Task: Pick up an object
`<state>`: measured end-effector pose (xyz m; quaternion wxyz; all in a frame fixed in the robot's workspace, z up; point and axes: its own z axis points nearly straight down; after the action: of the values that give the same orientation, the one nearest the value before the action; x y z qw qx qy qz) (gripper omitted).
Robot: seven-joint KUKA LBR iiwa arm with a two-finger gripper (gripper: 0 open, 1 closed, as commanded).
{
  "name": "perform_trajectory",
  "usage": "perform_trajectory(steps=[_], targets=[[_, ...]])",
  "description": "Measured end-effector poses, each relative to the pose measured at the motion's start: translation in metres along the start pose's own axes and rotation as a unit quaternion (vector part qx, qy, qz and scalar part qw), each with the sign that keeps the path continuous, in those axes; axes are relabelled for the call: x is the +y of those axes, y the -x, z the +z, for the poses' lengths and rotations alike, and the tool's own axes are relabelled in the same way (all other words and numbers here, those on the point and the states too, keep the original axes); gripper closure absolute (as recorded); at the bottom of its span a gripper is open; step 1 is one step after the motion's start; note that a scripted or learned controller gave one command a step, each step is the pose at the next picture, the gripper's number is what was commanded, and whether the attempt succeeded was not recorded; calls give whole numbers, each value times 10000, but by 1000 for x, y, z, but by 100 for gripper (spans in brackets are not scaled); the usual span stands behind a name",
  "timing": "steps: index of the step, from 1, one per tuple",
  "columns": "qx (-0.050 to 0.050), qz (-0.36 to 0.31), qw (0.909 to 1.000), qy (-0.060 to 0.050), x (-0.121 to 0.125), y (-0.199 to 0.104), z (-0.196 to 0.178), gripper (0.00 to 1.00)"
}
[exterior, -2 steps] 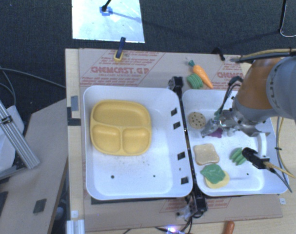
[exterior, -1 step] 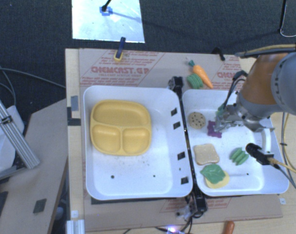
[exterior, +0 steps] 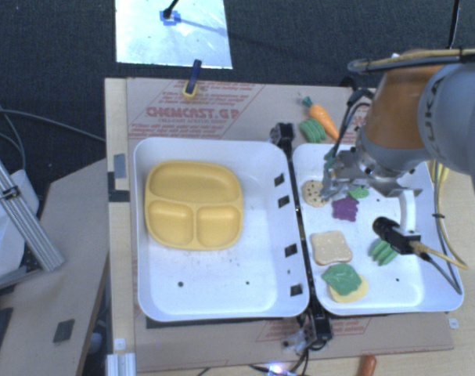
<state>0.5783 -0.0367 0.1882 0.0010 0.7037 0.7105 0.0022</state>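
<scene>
1. Nearest: green-topped toy sandwich [exterior: 345, 281] and toast slice [exterior: 331, 247] in right bin [exterior: 433, 288]
2. Left bin [exterior: 221, 288] bearing yellow divided plate [exterior: 194, 204]; brown bench board, dark carpet around
3. Gripper [exterior: 331, 186] low over round cookie [exterior: 314, 193], beside purple grapes [exterior: 345, 207]; finger spread impossible to tell

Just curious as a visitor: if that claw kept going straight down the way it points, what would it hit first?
Probably the round cookie in the right bin, just under the gripper; depth is hard to judge.
</scene>
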Motion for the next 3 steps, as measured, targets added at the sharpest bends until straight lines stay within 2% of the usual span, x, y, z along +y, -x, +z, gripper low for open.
perform_trajectory(steps=[1,2,3], targets=[[6,-10,10000,-35,-55,-100,4,100],[-6,40,10000,-16,-52,-94,4,0],[9,-10,10000,14,12,-173,-2,0]])
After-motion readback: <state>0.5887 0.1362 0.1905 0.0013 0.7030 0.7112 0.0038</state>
